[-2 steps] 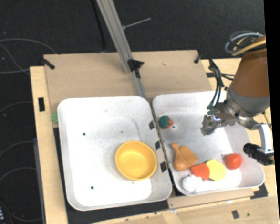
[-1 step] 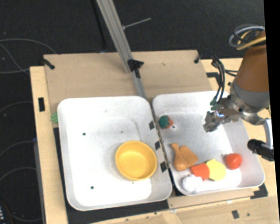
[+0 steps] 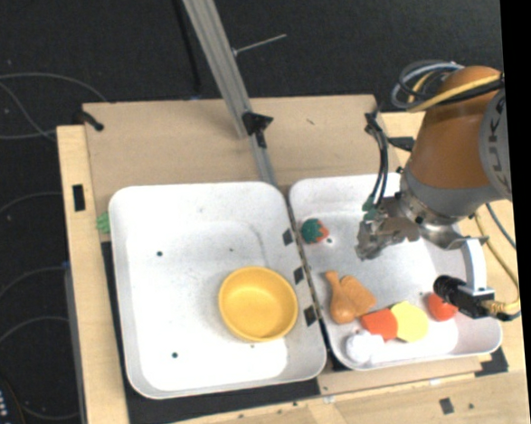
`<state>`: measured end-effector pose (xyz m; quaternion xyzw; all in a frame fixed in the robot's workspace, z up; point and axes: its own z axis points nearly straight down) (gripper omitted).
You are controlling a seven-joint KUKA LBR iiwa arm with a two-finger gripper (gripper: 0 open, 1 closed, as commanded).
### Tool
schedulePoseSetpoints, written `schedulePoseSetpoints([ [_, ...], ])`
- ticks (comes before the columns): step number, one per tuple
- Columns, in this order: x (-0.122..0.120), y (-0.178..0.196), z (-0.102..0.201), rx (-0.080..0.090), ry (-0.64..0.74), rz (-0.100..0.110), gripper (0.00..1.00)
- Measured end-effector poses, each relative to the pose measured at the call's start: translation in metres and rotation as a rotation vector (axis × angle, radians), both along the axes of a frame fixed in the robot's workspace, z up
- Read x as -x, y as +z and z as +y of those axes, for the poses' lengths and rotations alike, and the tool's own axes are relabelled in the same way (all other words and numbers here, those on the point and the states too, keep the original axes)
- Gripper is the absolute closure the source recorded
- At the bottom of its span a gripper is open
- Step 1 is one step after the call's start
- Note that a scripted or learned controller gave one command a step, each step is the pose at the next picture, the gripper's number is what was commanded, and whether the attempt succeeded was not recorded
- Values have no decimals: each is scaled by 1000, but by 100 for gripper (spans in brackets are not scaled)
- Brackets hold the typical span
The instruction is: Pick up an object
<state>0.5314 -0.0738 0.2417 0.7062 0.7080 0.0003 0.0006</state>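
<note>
Far left on the table: a small green scrap just outside the left bin, at about 10 o'clock of it. Inside that bin, a yellow bowl, upright, mouth up, at roughly 4 o'clock, near the wall next to the right bin. Across that wall, at 10 o'clock of the right bin, a little green-and-red ball close to the rim. Lower, at 8 o'clock, a tan-orange lump, tilted, narrow end toward 11 o'clock. At 7 o'clock, a white lump against the near wall, touching a red-orange block at its 1 o'clock. Above these, near the bin's middle, the tool, over bare white floor, apart from ball and lump alike; clenched or released, cannot tell. At 6 o'clock, a yellow lump touching the block's right side. At 4 o'clock, a red-orange ball, near the yellow lump. Far right, the arm, grey and orange, reaching in from 2 o'clock.
</note>
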Motion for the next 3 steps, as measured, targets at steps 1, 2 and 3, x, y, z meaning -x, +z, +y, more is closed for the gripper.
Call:
schedulePoseSetpoints([
  [1, 4, 9, 48, -2, 6, -2, 100],
  [2, 10, 16, 102, -3, 7, -2, 100],
  [3, 14, -4, 152, 0, 4, 3, 100],
])
